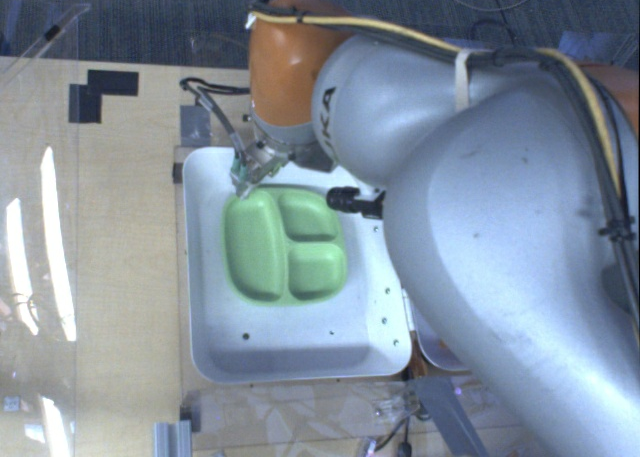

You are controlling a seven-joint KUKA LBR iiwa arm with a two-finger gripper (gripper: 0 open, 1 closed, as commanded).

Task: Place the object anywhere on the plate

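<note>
Where the arm ends, the gripper (245, 177) hangs at the upper left corner of the green plate (285, 245), its tip at or just above the plate's rim; contact cannot be settled from this slanted view. How the gripper is set cannot be told, and whether anything is held cannot be told either: the tip is small, partly lost against pale metal and cable, and no separate object can be made out at it. The object to be placed cannot be picked out on the plate or on the bare floor of the white bin (300, 350). Plate has three compartments, one long at left, two smaller at right; all appear bare. It lies in the upper half of the bin, tilted slightly, near the bin's back wall. Above the gripper, the orange band (285, 70) and the grey arm (480, 225) cover the view's right side and hide most of the second bin (435, 350). Judgement: if an object is being carried, release this close to the corner rim risks it landing on the edge and rolling off into the bin rather than settling in a compartment. A descent onto the rim could also tip or shove the light plate toward the bin wall. If nothing is held, the placement simply fails.
</note>
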